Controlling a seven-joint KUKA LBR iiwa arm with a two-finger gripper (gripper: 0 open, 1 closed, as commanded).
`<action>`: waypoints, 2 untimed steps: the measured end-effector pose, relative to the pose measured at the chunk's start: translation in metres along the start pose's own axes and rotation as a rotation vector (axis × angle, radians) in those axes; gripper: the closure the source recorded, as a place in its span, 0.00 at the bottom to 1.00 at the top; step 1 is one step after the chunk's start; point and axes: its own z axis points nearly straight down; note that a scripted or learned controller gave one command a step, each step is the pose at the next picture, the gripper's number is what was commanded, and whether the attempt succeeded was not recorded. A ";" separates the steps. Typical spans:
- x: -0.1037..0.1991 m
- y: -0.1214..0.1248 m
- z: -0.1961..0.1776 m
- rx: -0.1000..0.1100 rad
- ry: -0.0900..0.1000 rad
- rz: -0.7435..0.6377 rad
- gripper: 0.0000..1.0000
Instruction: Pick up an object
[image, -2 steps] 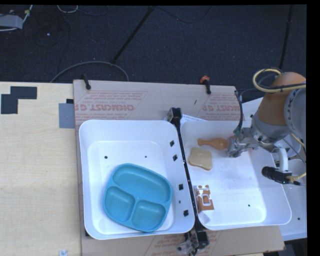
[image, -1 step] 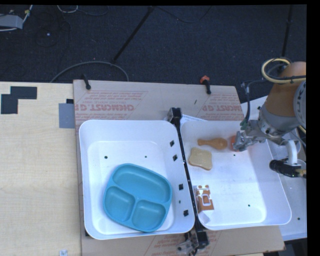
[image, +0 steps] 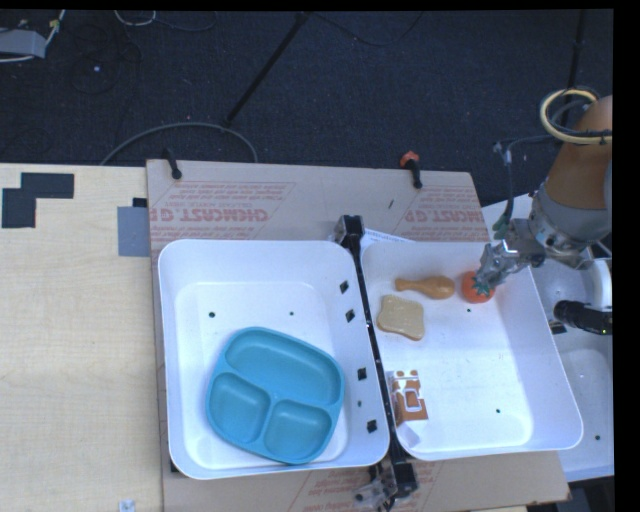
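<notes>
- I reach in from the right side of the bench, my gripper (image: 490, 268) lowered over the far right part of the right bin (image: 520, 400), directly above a small orange-red object (image: 476, 291) that I judge to be my target.
- The gripper's tip sits at or just above that object; from this slanted overhead angle I cannot tell whether my gripper is apart or closed, nor whether it has any hold.
- The orange-red object is small and rounded, bright against the white floor, partly covered by my tooling, near the bin's back wall.
- Just beside it, to its left, lies a tan drumstick-shaped toy (image: 425, 287); nearer the divider rests a tan slice-of-bread toy (image: 401, 318), and an orange-and-white printed piece (image: 409, 396) lies toward the front.
- The left bin (image: 190, 290) holds a blue compartment tray (image: 275, 394), well apart from my work.
- The round piece may roll or slip when squeezed.
</notes>
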 end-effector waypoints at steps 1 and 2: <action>-0.002 -0.003 -0.044 0.001 0.000 -0.001 1.00; 0.054 0.004 -0.035 0.007 0.004 -0.003 1.00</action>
